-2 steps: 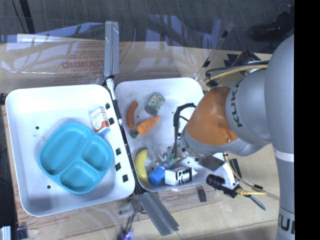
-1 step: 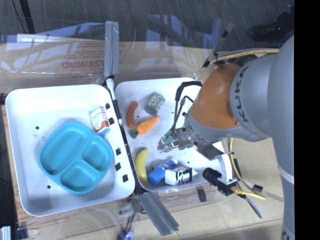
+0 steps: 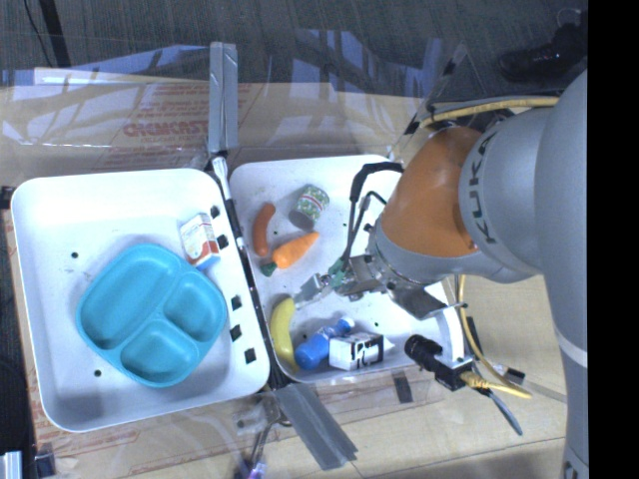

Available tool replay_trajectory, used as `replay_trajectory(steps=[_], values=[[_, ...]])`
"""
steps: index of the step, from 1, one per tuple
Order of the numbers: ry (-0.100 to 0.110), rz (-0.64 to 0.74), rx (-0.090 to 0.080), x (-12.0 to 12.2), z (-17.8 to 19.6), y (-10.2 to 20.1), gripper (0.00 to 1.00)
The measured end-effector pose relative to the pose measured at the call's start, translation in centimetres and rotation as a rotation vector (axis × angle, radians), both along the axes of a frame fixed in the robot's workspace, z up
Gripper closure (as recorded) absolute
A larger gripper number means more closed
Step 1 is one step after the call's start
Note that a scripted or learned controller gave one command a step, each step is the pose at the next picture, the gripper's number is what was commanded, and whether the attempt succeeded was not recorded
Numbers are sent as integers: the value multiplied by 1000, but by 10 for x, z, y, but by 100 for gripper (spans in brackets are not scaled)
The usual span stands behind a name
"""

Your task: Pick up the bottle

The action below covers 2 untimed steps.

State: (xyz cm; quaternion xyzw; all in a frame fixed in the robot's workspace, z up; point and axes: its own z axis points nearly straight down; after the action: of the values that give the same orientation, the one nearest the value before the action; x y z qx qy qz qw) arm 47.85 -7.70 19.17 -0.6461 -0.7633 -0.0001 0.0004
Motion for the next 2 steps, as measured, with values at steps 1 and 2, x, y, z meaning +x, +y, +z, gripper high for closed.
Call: replay_trajectory(steps=[1, 2], values=[[2, 231, 1, -2, -101, -54, 0], [-13, 234, -4, 3, -88, -54, 100]])
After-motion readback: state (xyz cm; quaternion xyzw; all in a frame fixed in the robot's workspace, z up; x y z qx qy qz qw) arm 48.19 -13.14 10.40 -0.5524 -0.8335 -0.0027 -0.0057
